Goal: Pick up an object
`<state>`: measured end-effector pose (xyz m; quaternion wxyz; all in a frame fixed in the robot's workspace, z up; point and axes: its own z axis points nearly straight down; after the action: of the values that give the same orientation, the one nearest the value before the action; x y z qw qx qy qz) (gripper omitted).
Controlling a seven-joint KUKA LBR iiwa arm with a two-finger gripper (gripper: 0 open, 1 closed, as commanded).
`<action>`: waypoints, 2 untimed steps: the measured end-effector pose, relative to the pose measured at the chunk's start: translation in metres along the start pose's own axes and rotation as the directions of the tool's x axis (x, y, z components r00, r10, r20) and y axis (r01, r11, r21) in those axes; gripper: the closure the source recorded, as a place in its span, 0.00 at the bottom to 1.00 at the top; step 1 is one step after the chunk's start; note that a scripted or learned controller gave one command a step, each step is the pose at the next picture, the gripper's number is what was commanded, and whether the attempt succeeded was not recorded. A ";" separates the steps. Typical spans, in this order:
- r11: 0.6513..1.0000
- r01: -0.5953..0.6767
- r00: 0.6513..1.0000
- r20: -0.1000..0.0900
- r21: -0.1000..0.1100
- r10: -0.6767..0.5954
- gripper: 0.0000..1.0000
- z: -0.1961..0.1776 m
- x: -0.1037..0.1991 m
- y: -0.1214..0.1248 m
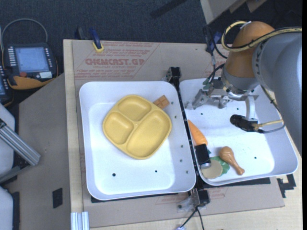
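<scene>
a grey arm's gripper [209, 102] hangs over the right bin [280, 163] near its 11 o'clock corner, jaws spread and nothing between them but bare white floor. the things it could lift lie well apart from it, at the other end of the bin: a carrot [196, 133] along the wall at 8 o'clock, a black block [202, 155] just below it at 7, a green piece [214, 169] touching the block, and a drumstick [231, 159] near 6. in the left bin [96, 178] a yellow plate [136, 126] sits at the centre, with a wood block [161, 101] tucked against its rim at 1 o'clock.

the risks look plain enough. a close where the gripper now hangs would likely catch only air, since no object lies under it. the carrot and block hug the wall between the bins, so a descent there could strike the rim or pinch the wall instead of the target. the block, green piece and drumstick crowd together, and a jaw landing on one could shove its neighbour aside or trap two at once. the drumstick's rounded, tapering form may well slip out of a grip taken off its middle. the plate looks too broad to span.
</scene>
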<state>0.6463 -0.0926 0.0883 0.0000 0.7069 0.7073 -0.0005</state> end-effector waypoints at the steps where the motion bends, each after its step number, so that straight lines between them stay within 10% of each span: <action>1: 1.000 -0.001 1.000 0.001 -0.006 0.001 1.00 -0.015 0.000 0.002; 2: 1.000 -0.001 1.000 0.001 -0.007 0.001 1.00 -0.078 0.000 -0.002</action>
<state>0.6442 -0.0928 0.1660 0.0028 0.7074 0.7068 0.0018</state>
